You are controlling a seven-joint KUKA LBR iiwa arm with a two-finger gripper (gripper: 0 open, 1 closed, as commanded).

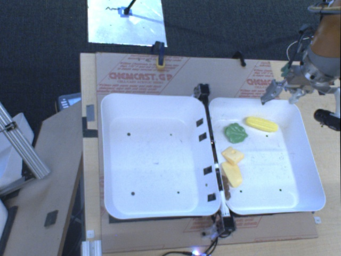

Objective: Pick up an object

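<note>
Lying crosswise in the right bin (298, 196): one corn cob (261, 124), pointing left-right; one green piece (235, 133); two yellow pieces (232, 165). Gripper (282, 90) fingers apart, holding nothing.

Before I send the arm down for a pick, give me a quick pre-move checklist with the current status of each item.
1. Targets in right bin: corn, green piece, two yellow pieces: ok.
2. Corn lies apart from the others: ok.
3. Yellow pieces clear of the bin wall: not ok, close to it.
4. End effector above the bin's far edge, holding nothing: ok.
5. Finger opening: cannot tell.
</note>
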